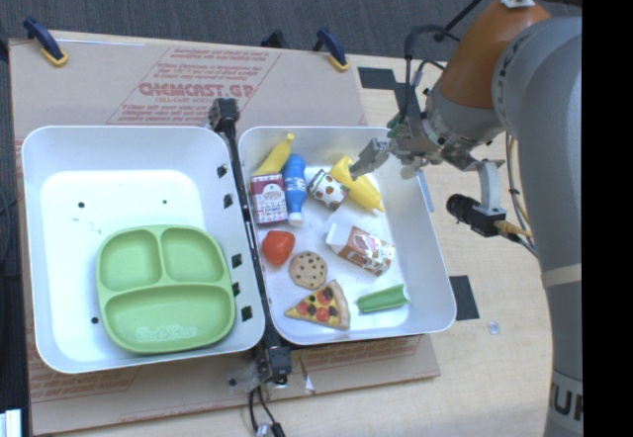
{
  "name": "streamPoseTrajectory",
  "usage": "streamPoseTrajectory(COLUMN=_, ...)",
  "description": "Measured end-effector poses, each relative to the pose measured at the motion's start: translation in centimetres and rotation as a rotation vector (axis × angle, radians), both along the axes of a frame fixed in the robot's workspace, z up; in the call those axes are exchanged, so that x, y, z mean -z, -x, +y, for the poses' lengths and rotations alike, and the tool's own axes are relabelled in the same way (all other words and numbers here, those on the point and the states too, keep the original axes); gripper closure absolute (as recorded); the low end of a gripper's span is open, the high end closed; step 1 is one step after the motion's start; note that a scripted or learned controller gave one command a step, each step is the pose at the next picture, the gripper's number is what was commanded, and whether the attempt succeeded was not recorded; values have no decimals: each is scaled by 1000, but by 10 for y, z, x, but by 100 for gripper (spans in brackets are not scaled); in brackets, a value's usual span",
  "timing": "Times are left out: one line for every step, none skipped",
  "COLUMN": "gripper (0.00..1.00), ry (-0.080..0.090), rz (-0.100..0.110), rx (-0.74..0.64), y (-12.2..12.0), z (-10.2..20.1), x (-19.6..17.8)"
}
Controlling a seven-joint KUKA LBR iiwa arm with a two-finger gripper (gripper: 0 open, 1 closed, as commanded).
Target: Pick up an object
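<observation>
Plainly nothing is lifted yet; the gripper – jaws parted, holding nothing – hangs at two o'clock in the right bin, just above the yellow toy; the grasp remains

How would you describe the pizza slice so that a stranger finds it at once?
Look in the right white bin, along its near edge. The pizza slice lies there, just below the round cookie and left of the green piece. It is the only triangle, with dark toppings.

Even, bright overhead light; soft shadows inside the white bins; slight blur throughout, corners dimmer.
</observation>
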State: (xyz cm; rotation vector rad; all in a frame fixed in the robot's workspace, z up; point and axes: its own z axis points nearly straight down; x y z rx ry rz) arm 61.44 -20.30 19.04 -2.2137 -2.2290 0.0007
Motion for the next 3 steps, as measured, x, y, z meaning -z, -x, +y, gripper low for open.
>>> streamPoseTrajectory(gripper=0, ry=-2, rz=4, rx=1, y=78, z=-8, x=99)
streamPoseTrajectory(gripper=100, ry=-2, rz=5, rx=-3, y=78, z=-8, x=89)
streamPoseTrajectory(gripper=0, ry=-1, rz=5, rx=-4, y=78, z=-8, x=89)
